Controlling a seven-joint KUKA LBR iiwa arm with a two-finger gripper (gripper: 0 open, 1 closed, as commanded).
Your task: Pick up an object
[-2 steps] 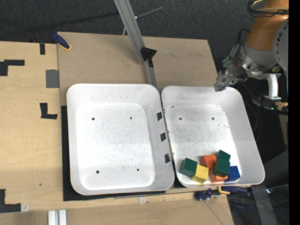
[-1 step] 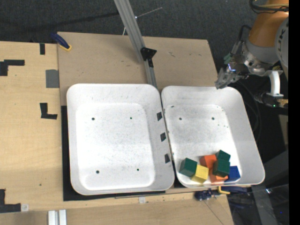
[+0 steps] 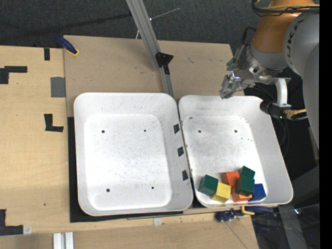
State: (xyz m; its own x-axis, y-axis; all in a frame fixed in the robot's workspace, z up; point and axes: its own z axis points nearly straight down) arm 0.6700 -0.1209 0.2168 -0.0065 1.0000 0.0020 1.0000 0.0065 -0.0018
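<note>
Gripper [image 3: 228, 90] sits over far rim of right bin [image 3: 270, 139], near its far edge, arm [image 3: 280, 30] coming in from upper right. Finger state: can't tell, tips too small and dark against the rim. Nothing seen between them.

Targets: cluster of blocks packed in near corner of right bin. Green block [image 3: 208, 184] on cluster's left, yellow block [image 3: 223, 191] just beside it toward the near wall, orange block [image 3: 231, 179] behind, dark green block [image 3: 247, 179] on the right looks stacked or tilted on others, blue block [image 3: 258, 192] at far right against the wall. Blocks touching each other; no clear gaps.

Key relation: cluster lies well apart from gripper, across the whole bin floor, toward the camera and slightly right in view. Blocks roughly cubic, so no long axis to align with; yaw matters only for fitting fingers between neighbours.

Room: bin floor btwn gripper and cluster is bare, free path down the bin. Left bin [image 3: 124, 154] not relevant. Tight spots are near wall and right wall next to yellow and blue.

Judgement: green block best bet, open floor on its left and far sides. Dark green on top is alt., reachable from above w/o wall clash. Task not yet started as far as grasp goes.
</note>
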